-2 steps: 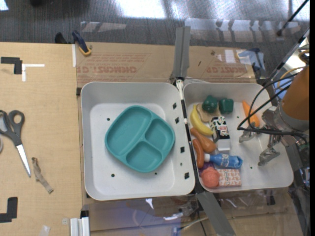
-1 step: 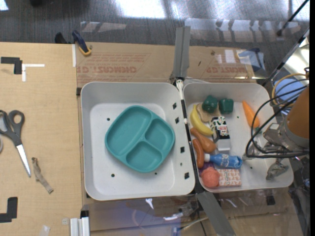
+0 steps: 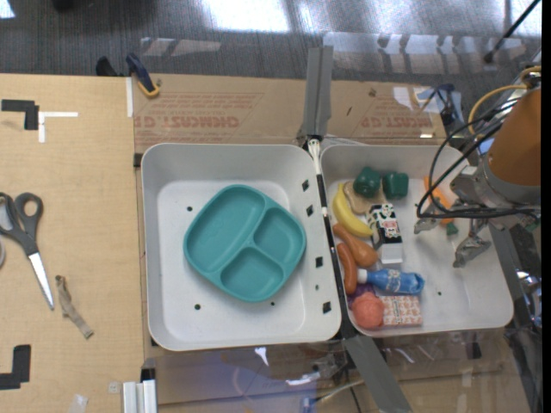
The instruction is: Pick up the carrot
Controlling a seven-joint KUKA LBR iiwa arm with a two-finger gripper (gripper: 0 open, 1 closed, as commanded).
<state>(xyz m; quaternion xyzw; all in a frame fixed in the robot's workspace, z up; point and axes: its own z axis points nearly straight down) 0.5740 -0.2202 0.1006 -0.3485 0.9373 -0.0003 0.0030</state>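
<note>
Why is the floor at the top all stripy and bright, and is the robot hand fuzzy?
In the camera view, light falls in pale bands across the grey floor at the top; the teal plate and banana look sharp and evenly lit; the gripper at the right looks slightly soft, and clear panels below the bins catch faint glare.

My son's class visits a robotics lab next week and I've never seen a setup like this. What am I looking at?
One camera looks down at a slant on a bench with two shallow white bins. The left bin holds a teal divided plate. The right bin holds toy food: a banana, green peppers, a sausage, a small bottle. The robot arm reaches in from the right; its gripper hangs over that bin, near something orange, possibly the carrot. I see nothing between its fingers. Scissors lie on the bench.
</note>
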